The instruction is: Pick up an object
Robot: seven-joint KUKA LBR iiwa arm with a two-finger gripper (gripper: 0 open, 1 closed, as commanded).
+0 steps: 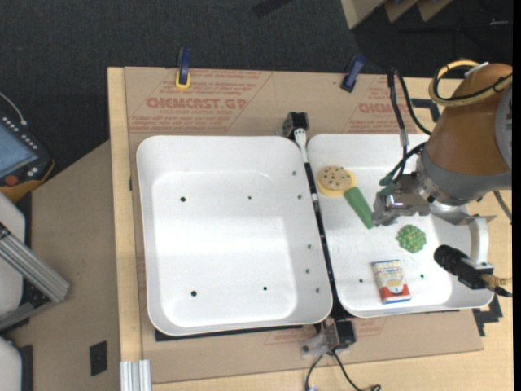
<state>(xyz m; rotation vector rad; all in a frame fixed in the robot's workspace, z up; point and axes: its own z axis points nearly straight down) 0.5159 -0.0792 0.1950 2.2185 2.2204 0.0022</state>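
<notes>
Right bin point(352, 255): pincer point(388, 206) at green-handled brush point(348, 192); green ball point(411, 238) just beside.

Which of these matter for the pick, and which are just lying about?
For the pick: claw, green-handled brush, bumpy green ball, small carton, right bin.
Lying about: left bin, cardboard sheet, blue clamps.
</notes>
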